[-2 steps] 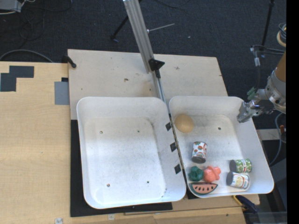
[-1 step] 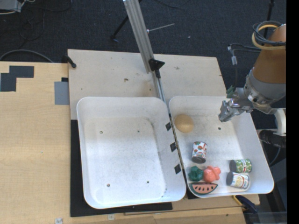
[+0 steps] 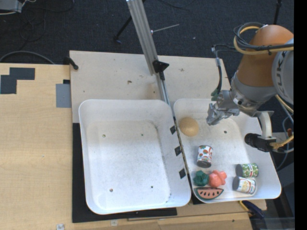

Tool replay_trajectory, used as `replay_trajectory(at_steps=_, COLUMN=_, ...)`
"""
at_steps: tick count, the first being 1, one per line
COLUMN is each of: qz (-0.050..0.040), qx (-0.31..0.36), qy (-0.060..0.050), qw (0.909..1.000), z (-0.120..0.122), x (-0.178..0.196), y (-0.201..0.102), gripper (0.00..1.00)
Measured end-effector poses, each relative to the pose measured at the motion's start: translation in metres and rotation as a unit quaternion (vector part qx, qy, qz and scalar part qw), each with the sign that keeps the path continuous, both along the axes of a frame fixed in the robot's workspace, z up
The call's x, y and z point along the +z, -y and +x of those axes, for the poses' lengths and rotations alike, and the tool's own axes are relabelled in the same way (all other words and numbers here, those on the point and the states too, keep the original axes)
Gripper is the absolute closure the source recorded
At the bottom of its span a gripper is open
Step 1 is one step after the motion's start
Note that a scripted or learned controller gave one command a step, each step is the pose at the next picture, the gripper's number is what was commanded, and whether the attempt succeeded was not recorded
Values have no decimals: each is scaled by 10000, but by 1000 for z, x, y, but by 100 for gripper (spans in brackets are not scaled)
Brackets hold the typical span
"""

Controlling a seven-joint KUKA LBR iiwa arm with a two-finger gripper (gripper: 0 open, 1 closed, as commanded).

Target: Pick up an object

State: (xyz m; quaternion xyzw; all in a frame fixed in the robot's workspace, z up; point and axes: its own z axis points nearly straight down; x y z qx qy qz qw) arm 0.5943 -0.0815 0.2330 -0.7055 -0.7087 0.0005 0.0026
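Note:
My gripper (image 3: 212,119) hangs over the back part of the right bin (image 3: 233,140), pointing down and to the left. A tan round ball (image 3: 188,127) lies just to its left, apart from it. Nearer the front of the same bin lie a can with red spots (image 3: 204,155), a green toy (image 3: 200,178), a red-orange toy (image 3: 218,178) and a watermelon slice (image 3: 210,193). A green can (image 3: 247,170) and a white and yellow can (image 3: 244,185) rest at the front right. I see nothing in the gripper.
The left bin (image 3: 124,152) adjoins the right one, with black clips (image 3: 178,150) along the shared rim. A slanted aluminium post (image 3: 146,37) rises behind the bins. A black cable fitting (image 3: 259,141) of the arm overhangs the right bin's right side.

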Motion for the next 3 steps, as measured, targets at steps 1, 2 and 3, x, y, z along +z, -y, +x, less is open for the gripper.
replay_trajectory(at_steps=1, qz=-6, qx=-5, qy=11, qw=10000, z=16, x=-4, y=-42, gripper=100)
replay_trajectory(at_steps=2, qz=-5, qx=0, qy=12, qw=10000, z=34, x=-10, y=-99, gripper=100)
replay_trajectory(at_steps=3, qz=-7, qx=-2, qy=12, qw=10000, z=34, x=-10, y=-145, gripper=100)
